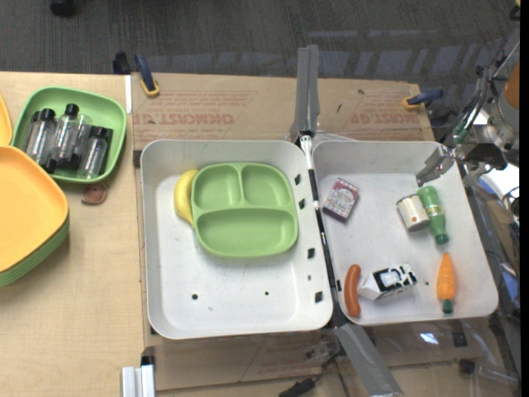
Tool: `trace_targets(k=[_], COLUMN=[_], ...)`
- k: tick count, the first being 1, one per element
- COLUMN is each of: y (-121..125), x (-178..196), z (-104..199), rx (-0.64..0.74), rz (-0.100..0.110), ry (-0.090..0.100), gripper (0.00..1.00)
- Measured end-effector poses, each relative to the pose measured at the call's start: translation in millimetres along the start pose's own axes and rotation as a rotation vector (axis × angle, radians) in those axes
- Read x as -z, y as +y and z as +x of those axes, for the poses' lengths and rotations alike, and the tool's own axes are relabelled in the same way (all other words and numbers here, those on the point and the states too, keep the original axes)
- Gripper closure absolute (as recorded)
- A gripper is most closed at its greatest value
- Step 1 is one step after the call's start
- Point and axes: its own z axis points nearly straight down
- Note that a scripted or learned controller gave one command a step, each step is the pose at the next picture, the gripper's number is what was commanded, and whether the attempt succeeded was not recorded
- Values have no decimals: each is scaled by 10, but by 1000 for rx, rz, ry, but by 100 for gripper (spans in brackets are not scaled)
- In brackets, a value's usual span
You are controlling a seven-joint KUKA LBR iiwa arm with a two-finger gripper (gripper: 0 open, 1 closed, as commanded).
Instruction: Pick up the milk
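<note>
Two white bins (157,246) sit on the table (66,337). One holds one green divided plate (245,209) and one banana (182,195). The other holds one milk carton (388,281), one sausage (353,290), one carrot (446,281), one green bottle (432,213), one can (409,212) and one small packet (340,199).

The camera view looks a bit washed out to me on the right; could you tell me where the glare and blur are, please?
In the camera view, glare brightens the right bin near its rim; the gripper is soft and blurred; the milk is sharp enough to make out.
</note>
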Motion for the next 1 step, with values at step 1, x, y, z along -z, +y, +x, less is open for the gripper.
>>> trace_targets(k=[1], y=[244], x=[-832], z=[1125], rx=[154], rz=[0], ry=[0], gripper=[0])
